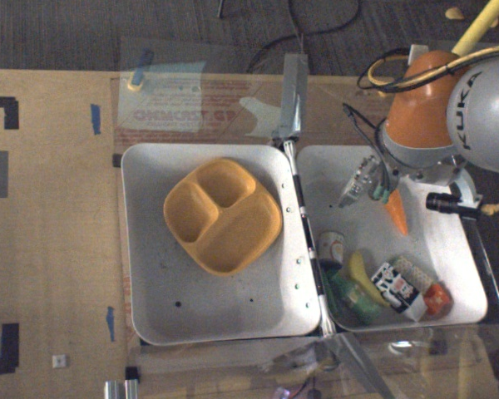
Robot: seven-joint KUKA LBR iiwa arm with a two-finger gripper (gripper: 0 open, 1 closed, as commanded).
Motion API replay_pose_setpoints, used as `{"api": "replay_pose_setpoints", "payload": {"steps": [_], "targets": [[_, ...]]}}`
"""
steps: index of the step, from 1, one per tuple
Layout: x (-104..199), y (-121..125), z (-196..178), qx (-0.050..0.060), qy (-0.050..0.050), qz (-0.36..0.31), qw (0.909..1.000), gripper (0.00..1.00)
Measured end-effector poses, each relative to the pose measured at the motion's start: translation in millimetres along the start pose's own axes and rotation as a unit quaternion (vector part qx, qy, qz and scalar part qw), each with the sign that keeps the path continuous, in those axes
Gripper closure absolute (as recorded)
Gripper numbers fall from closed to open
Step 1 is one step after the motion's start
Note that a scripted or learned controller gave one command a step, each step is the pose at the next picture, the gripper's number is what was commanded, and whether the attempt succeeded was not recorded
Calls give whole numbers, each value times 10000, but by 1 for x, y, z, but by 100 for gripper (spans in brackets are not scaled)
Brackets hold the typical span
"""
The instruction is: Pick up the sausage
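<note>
Left bin (150, 306): holds one orange divided plate (223, 215), lying flat and slightly turned. No loose item is on the plate or elsewhere in this bin.

Right bin (316, 169): all loose items are here, crowded along its near edge. From the left:
- a small pale round object (331, 243) against the dividing wall
- a green item (353, 296)
- a yellow banana (363, 275) lying partly across the green item
- a black-and-white box (395, 285)
- a reddish-orange piece (437, 298) touching the box in the near right corner

The reddish-orange piece is judged the likeliest sausage, but the identification is not firm at this resolution. An orange carrot (397, 212) lies apart from the cluster, further up the bin.

Gripper (359, 185): positioned over the bare upper part of the right bin, just beside the carrot and well apart from the presumed sausage. Nothing is seen held in it. Whether the claw is released or clenched cannot be told.

Arm (482, 115): enters from the right, with the orange band above the wrist over the bin's far right corner.

Progress assessment: the pick is not done, and the presumed sausage rests in the bin. What remains is travel to the near right corner, descent, grasp and lift. The box alongside leaves little room for a clean grip.
</note>
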State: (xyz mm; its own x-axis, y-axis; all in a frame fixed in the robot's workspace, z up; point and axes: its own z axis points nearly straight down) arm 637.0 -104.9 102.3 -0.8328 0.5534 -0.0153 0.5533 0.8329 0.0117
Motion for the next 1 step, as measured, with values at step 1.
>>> {"api": "replay_pose_setpoints", "payload": {"steps": [1], "targets": [[0, 0, 0, 1, 1, 2, 10000, 0]]}}
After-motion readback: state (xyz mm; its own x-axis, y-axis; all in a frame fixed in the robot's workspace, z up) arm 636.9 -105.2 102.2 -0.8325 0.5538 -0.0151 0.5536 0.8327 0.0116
